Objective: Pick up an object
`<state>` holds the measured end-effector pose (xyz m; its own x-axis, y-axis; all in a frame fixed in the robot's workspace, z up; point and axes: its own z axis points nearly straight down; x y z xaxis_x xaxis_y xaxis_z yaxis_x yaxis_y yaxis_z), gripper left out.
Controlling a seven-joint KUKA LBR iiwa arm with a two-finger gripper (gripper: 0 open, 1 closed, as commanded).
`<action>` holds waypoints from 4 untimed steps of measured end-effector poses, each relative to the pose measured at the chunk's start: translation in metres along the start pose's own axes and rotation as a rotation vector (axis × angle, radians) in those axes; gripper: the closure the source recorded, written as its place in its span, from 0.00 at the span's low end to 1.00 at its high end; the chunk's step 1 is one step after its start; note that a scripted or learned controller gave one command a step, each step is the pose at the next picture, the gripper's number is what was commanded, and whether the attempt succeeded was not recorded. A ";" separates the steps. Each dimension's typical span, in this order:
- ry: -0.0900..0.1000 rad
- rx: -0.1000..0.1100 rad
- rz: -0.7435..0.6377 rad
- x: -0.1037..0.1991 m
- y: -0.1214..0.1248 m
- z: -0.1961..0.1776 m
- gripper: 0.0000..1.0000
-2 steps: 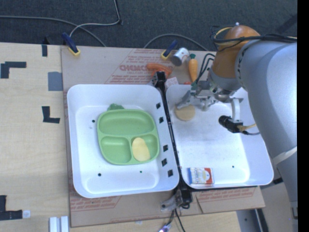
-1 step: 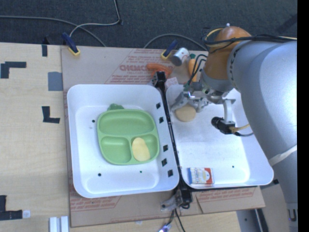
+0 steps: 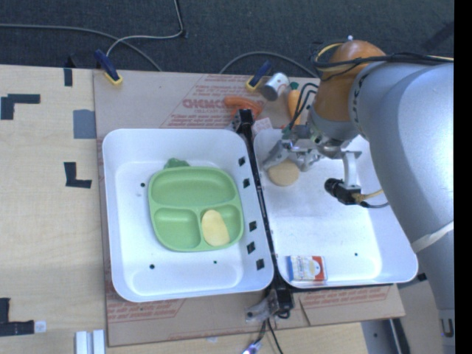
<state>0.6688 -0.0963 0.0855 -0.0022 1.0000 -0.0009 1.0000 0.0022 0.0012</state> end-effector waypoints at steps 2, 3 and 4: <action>-0.001 0.000 0.001 0.001 0.000 0.000 0.00; 0.000 0.000 0.000 -0.003 -0.002 0.000 0.00; 0.000 0.000 0.002 -0.001 0.000 0.000 0.00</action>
<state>0.6686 -0.0975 0.0855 -0.0003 1.0000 -0.0013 1.0000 0.0003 0.0011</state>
